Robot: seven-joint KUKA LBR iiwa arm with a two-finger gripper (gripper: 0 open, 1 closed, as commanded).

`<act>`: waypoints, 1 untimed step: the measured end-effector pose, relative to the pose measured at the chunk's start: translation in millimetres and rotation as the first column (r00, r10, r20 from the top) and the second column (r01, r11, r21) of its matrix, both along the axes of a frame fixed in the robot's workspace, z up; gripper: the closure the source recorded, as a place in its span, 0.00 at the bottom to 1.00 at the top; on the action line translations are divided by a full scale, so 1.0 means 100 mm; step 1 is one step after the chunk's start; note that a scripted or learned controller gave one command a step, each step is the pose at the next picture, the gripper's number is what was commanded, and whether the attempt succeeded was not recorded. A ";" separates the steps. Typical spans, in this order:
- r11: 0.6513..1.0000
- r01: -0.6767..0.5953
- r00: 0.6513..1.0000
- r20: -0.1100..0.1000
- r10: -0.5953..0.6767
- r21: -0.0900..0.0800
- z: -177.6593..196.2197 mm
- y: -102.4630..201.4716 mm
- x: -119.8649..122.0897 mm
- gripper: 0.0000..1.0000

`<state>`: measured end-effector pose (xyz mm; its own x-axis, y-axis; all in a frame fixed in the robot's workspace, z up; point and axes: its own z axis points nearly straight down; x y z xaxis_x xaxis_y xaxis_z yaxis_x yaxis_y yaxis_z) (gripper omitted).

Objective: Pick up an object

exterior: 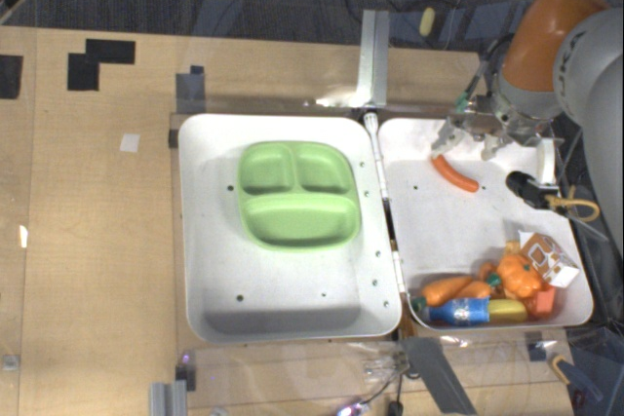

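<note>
My gripper [465, 146] hangs over the far edge of the right bin [439, 234]. Its two fingers are spread open with nothing between them. An orange-red sausage [455, 173] lies on the bin floor just below and in front of the fingertips, apart from them. Piled in the bin's near right corner are a carrot [447, 288], a blue bottle [460, 311], a yellow piece [507, 310], an orange pepper [517, 276], a white and orange packet [542, 254] and a red block [544, 302].
The left bin [214, 292] holds a green divided plate [297, 193] near its middle. A metal post [374, 58] stands behind the rim where the two bins meet. Wooden bench lies to the left.
</note>
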<state>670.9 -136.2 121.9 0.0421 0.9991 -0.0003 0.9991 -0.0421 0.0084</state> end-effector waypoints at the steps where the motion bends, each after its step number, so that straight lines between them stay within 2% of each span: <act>1: 0.997 -0.083 0.997 0.001 0.083 0.000 -0.34 -0.04 -0.19 0.00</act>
